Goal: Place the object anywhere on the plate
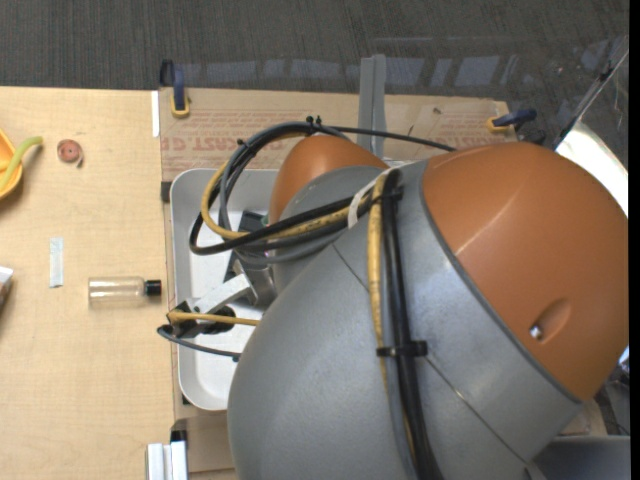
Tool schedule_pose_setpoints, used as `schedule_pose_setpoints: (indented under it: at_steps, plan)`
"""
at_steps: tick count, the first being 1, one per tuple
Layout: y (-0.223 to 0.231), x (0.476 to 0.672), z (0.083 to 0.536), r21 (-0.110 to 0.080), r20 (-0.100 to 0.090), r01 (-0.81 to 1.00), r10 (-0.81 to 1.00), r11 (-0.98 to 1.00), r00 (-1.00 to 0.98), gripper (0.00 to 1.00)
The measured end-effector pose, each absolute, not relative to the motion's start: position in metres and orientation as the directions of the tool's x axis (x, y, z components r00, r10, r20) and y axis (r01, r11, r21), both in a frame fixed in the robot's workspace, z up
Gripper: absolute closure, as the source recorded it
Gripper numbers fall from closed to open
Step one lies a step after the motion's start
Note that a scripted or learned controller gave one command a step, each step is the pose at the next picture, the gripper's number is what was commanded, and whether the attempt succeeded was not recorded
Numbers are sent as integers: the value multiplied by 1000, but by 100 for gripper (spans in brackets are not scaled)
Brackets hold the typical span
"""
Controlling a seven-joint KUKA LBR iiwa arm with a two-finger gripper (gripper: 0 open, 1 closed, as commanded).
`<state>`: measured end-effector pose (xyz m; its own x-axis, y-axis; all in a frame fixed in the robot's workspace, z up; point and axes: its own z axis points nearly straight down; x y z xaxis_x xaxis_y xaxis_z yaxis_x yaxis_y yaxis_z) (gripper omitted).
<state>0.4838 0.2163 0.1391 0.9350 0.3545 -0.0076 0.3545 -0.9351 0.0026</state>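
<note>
Arm: the grey arm with its orange band covers most of our view, from centre out to 3 and 5 o'clock. We judge it is bent low over the bin because whatever it is working on lies inside.

Cables: black and yellow cables loop off the arm toward 9 o'clock, slack enough, we think, to let the wrist turn freely.

Gripper: the arm's own bulk hides it from us, so we cannot tell how it stands or whether it carries anything.

Bin: a white bin shows as a strip along the arm's 9 o'clock side, its rounded corner down at 7 o'clock.

Task object and plate: we cannot pick out either. If they are in the bin, they sit under the arm.

Bench: the wooden bench runs out to 9 o'clock.

Bottle: a clear bottle with a black cap lies on its side on the bench, just beside the bin's outer wall, at 9 o'clock.

Other bench items: a small red disc at 10 o'clock, and a yellow thing cut by the frame edge near it. Both are well apart from the bin, so we take them for clutter.

Progress: we cannot judge it from here.
</note>
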Motion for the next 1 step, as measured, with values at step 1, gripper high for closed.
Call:
schedule_pose_setpoints:
  at_steps: [1]
  plan:
    - [226,477,90,4,-6,215,215,-977,977,100]
